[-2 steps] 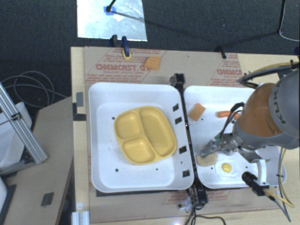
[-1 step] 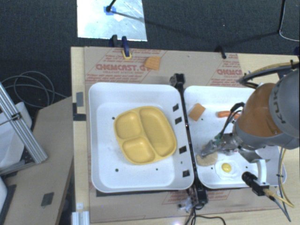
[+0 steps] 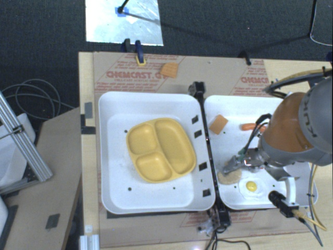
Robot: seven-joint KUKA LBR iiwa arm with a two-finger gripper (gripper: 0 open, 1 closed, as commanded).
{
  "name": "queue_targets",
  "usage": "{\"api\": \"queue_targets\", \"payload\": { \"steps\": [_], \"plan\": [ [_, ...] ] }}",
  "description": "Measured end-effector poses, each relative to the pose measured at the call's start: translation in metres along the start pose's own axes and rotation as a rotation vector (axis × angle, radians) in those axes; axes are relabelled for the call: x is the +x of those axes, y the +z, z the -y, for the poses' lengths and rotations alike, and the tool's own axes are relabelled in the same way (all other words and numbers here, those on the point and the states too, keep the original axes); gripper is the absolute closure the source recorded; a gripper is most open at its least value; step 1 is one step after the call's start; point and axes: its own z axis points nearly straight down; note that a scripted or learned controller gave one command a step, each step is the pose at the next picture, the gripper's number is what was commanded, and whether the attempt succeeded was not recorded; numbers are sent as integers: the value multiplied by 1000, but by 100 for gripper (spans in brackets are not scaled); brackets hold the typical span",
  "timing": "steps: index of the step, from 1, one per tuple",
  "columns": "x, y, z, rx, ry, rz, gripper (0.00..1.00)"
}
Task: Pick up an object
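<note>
My tool [image 3: 232,165] sits low in the right bin [image 3: 234,105], at its left side, just over a flat tan disc [image 3: 229,177] that looks like a cookie or small pancake. How its tips are set I cannot tell from this slanted look down, and nothing shows between them, so I count nothing as held.

I judge this the reach-and-descend step, with the grasp itself not yet made. Just right of the disc lies a fried egg toy [image 3: 252,186], close enough to get nudged. Further up the bin sit an orange block [image 3: 218,124] and, partly behind the arm, an orange-red piece [image 3: 248,126].

The left bin [image 3: 112,139] carries a yellow divided plate [image 3: 161,150]. Another orange block [image 3: 169,70] rests on the counter [image 3: 218,72] beyond the bins.

Next I would want the tool centred on the disc and pressed down to the bin floor, since so thin a thing gives little edge to pinch.
</note>
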Motion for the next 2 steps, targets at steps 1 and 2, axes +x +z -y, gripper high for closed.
{"api": "queue_targets", "payload": {
  "steps": [1, 2],
  "plan": [
    [0, 0, 0, 0, 0, 0, 0],
    [0, 0, -2, -1, 0, 0, 0]
  ]
}}
